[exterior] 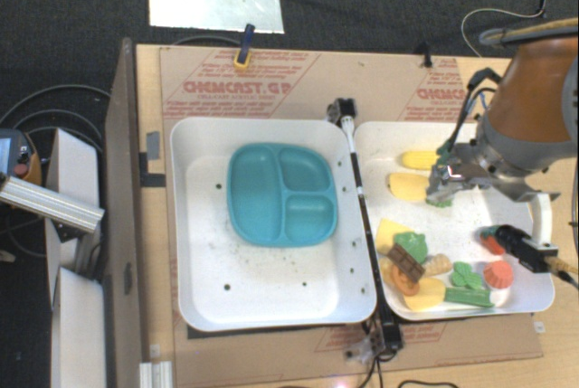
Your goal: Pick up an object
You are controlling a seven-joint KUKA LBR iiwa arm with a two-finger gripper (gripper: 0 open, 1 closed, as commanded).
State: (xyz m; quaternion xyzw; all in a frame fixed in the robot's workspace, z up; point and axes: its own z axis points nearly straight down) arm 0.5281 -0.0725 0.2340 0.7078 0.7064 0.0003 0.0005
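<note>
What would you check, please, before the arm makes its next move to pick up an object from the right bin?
1. Gripper is down inside the right bin: ok.
2. Object between its fingers: cannot tell.
3. Yellow pieces lie beside the gripper, within reach: ok.
4. Toy pile at the bin's near edge is crowded, pieces touching: not ok for a clean grasp.
5. Teal divided plate sits alone in the left bin: ok.

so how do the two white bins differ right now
The left bin holds one thing, a teal divided plate lying flat near its middle; the right bin holds a scatter of small toy foods, yellow, green, brown and orange, mostly along its near edge. The arm's claw is down inside the right bin by a yellow piece, while nothing reaches into the left bin. Both are shallow, white and sit side by side.
</note>
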